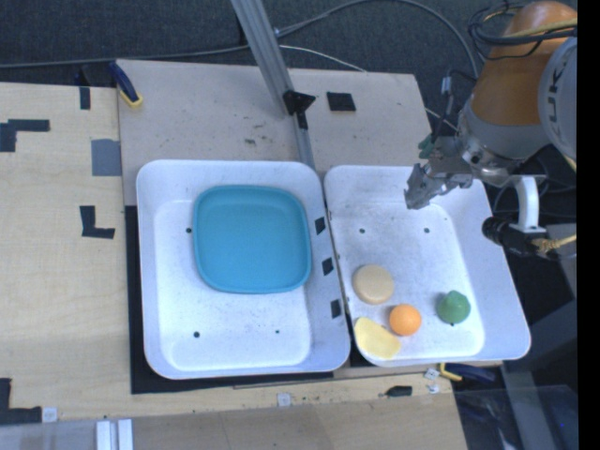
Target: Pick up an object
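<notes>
Gripper over right bin, fingers' state unclear. Nearer bin's front: round tan disc, orange ball, yellow wedge, green lump.

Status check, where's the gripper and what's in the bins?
Gripper over right white bin, far end. Tan, orange, green, yellow pieces at near end, untouched. Blue plate in left bin.

Both white bins, left bin and right bin, look like smooth moulded plastic, scuffed and dark-speckled; the blue plate in the left one looks like matt plastic. Bench is pale bare wood with dark tape patches. Arm has a glossy orange band over grey casing; the slanted pole looks like brushed metal.
</notes>
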You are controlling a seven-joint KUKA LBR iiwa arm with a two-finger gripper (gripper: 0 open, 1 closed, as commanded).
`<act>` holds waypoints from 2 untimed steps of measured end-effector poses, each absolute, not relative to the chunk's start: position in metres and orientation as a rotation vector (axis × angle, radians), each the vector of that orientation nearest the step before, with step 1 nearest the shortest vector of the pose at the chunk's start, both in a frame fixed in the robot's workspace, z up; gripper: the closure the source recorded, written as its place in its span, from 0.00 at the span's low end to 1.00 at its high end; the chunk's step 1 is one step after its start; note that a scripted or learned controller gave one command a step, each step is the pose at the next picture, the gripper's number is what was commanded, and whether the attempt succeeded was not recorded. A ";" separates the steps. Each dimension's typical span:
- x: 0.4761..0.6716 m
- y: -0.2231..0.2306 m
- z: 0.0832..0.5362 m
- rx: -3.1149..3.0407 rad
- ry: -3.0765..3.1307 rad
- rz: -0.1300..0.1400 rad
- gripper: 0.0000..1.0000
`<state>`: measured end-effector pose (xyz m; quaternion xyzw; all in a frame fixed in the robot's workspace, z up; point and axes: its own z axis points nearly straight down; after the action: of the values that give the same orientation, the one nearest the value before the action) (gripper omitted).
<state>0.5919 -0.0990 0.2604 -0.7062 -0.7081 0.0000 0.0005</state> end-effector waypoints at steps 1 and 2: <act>0.595 -0.046 0.247 -2.217 -2.224 0.000 1.00; 0.589 -0.004 0.244 -2.217 -2.224 0.000 1.00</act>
<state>0.5886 -0.0039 0.2443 -0.7060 -0.7082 0.0000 0.0005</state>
